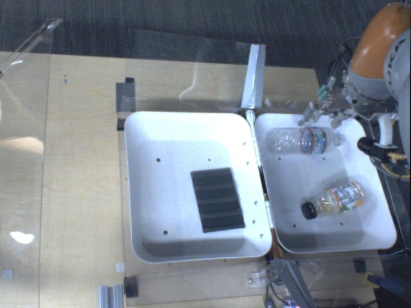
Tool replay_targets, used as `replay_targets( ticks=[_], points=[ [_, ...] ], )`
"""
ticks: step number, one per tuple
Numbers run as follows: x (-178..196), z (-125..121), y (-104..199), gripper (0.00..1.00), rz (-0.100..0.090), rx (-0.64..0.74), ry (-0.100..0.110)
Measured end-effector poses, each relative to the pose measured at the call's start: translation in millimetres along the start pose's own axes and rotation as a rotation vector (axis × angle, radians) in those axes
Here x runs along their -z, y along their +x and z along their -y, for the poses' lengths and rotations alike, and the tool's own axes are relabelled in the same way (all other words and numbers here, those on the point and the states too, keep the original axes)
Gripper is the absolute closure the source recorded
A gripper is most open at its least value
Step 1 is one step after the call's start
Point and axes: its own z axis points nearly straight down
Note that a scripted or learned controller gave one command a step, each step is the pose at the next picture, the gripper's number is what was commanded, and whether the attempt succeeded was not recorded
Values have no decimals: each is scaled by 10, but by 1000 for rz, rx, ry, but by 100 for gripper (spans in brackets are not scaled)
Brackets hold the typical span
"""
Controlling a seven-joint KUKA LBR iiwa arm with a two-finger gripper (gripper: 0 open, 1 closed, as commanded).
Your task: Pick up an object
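In the right bin [379,236] lie two plastic bottles. A clear bottle with a blue label [302,140] rests on its side near the far wall. A second bottle with a dark cap and a pale label [335,199] lies nearer the front, cap pointing left. A black ribbed rectangular pad [218,199] lies flat in the left bin [148,172]. My gripper [319,120] hangs over the far edge of the right bin, just above the clear bottle's right end. Its fingers are spread open and hold nothing.
A metal divider post [253,76] stands behind the seam between the bins. The grey arm with its orange band [379,37] comes in from the upper right. Cables [385,156] run along the right bin's right rim. A clear acrylic sheet [26,108] covers the bench at left.
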Motion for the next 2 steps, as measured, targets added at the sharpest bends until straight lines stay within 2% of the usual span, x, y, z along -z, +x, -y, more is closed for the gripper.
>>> replay_targets(
  ticks=[1,2],
  points=[
    [-1016,-82,-449,0,0,-31,0],
    [-963,42,-574,0,0,-11,2]
  ],
)
